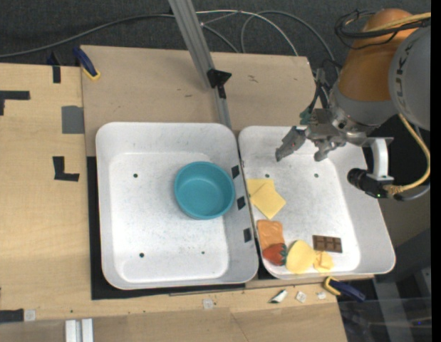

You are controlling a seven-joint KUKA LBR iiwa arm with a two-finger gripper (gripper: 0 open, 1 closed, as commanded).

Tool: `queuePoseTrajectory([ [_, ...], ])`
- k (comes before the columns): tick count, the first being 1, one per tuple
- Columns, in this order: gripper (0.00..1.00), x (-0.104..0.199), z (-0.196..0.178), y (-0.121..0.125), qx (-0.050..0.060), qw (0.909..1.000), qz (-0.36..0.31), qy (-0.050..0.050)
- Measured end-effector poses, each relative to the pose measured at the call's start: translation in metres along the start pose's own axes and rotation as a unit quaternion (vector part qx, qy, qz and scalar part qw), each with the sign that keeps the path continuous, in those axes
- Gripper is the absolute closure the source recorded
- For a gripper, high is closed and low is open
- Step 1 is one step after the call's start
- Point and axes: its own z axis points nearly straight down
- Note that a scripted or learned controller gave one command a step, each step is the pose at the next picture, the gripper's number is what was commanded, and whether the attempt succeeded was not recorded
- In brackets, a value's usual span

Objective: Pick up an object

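My gripper (303, 149) hangs open over the back part of the right bin (362, 212), with nothing between its two fingers. In front of it, in that bin, lie two yellow cheese-like slices (266, 197), an orange block (270, 231), a red strawberry-like piece (274, 254), a yellow rounded piece (300, 256), a small yellow piece (323, 261) and a brown chocolate bar (326, 244). A teal bowl (203, 189) sits upright in the left bin (135, 212).
A slanted grey metal post (199, 45) runs down to the gap between the bins. Cables (263, 27) trail across the dark back. A yellow-and-blue clamp (87, 64) grips the board's back left corner, another clamp (343, 288) at the front right.
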Motion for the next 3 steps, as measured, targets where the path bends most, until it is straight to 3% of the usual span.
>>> queuePoseTrajectory([
  [1, 0.0, 0.0, 0.0, 0.0, 0.0, 1.0, 0.0, 0.0],
  [3, 0.0, -0.004, 0.108, -0.009, 0.004, 1.0, 0.001, 0.0],
])
